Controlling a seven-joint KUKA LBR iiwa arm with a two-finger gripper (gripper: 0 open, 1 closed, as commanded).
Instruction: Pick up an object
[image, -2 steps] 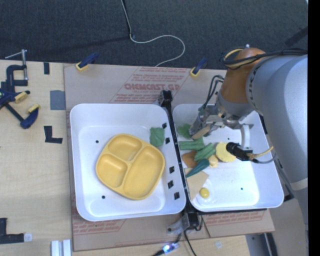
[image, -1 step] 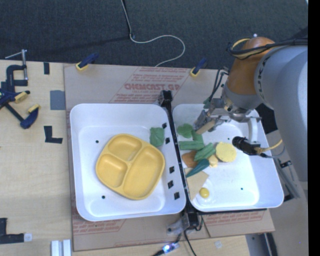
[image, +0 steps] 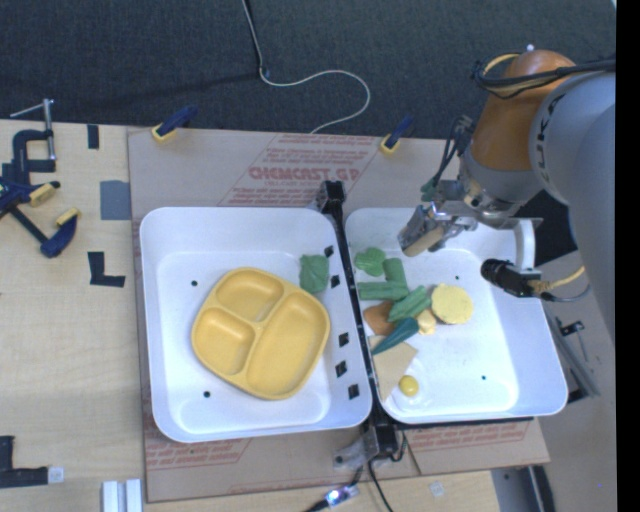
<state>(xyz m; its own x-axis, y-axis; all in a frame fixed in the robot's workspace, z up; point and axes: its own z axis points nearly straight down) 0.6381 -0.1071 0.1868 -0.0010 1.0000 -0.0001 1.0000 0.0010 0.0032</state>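
The tool (image: 422, 238) hangs tilted over the rear of the right bin (image: 520, 385), on the arm (image: 560, 130) bent in from the right; whether it is open I cannot tell. Small objects (image: 405, 305) lie heaped by that bin's left wall, below it.

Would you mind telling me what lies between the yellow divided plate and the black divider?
A small green piece lies between the yellow divided plate and the black divider, in the camera view.

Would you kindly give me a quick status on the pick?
Gripper above right white bin, nothing seen held. Small plastic toys piled beneath. Yellow divided plate in left bin.
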